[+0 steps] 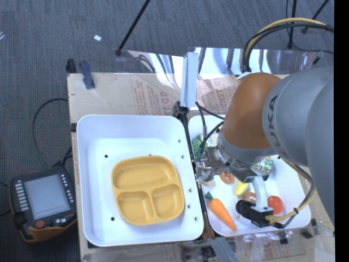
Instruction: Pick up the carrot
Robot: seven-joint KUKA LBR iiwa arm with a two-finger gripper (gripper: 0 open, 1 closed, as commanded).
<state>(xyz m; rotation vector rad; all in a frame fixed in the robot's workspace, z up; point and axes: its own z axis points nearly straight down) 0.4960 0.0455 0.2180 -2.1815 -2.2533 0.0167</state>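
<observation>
Two bins lie side by side. Whether the gripper is open or closed cannot be told; it sits low over the right bin, near the inner wall. Carrot lies just below the gripper, apart from it, pointing toward the bin's near edge. Tomato lies further right. Left bin holds a yellow divided tray.

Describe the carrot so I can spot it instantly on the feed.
Look in the right-hand white bin, under the arm. Along its front-left edge lies the carrot: a tapered orange cone with a green top, pointing toward the front. Its neighbours, a yellow piece and red tomato, are rounder.
</observation>
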